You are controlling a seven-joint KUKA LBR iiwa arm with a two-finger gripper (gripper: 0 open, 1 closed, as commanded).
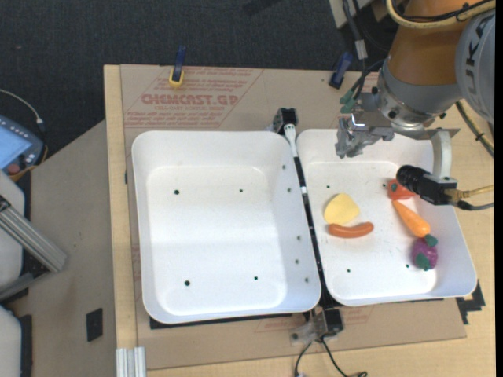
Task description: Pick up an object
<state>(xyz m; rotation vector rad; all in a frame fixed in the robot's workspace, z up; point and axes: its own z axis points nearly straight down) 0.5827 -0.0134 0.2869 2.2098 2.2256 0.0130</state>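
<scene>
KUKA bench from above: five play-food pcs sit in the toy bin (377,277). In the bin's near corner, arm side, is a purple-and-green veg (425,252). Near the bin's middle, a red-orange sausage (350,229) lies crosswise, w/ a yellow wedge (342,208) just beyond it, close enough that contact can't be judged. An orange carrot (411,217) lies aslant by the bin's arm-side wall, just beyond the purple veg. A small red pc (397,188) shows at the carrot's far end, partly hidden. The gripper (351,144) hangs over the bin's far rim, beyond the wedge and apart from every pc; whether it's open or closed can't be told. A second bin (212,226) abuts the toy bin's other side. Both rest on a cardboard sheet (196,100) w/ a blue clamp (178,65) at its far edge.
</scene>
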